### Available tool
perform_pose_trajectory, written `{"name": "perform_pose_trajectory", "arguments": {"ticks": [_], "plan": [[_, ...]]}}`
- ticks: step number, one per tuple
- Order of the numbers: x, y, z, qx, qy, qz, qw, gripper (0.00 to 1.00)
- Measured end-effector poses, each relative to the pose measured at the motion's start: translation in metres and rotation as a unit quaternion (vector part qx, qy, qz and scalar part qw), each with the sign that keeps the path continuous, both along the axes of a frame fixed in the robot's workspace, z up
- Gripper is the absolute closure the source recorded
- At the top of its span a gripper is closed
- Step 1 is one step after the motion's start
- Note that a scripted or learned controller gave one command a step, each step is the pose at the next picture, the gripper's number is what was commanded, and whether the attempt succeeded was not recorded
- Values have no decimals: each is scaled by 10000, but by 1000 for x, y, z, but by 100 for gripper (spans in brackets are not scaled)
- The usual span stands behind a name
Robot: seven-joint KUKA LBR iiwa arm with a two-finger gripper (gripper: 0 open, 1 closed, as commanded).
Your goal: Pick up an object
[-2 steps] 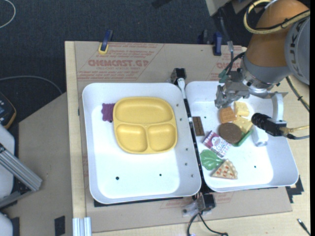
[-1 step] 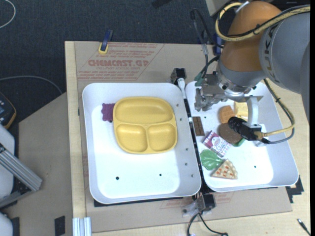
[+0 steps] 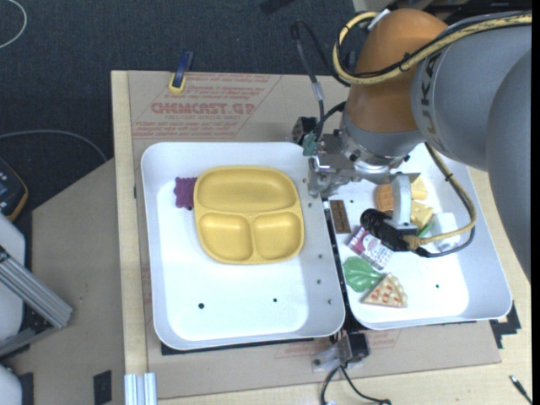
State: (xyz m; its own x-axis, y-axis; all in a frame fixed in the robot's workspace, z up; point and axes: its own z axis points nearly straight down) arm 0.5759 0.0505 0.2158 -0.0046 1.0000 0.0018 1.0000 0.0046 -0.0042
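Dark carpet (image 3: 84, 24) around bench (image 3: 211, 99); gripper (image 3: 331, 174) over upper left of right bin (image 3: 472, 298), its width cannot tell; brown bar (image 3: 338, 216) just below in frame. I think: descend straight, centred on bar, avoid bin wall.

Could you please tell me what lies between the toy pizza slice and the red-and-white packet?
A green leaf-shaped piece lies between them, as the camera view shows.
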Motion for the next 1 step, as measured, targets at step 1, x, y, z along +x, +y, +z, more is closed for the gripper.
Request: {"name": "perform_pose_trajectory", "arguments": {"ticks": [1], "plan": [[-4, 9, 19, -6, -34, -12, 10000, 100]]}}
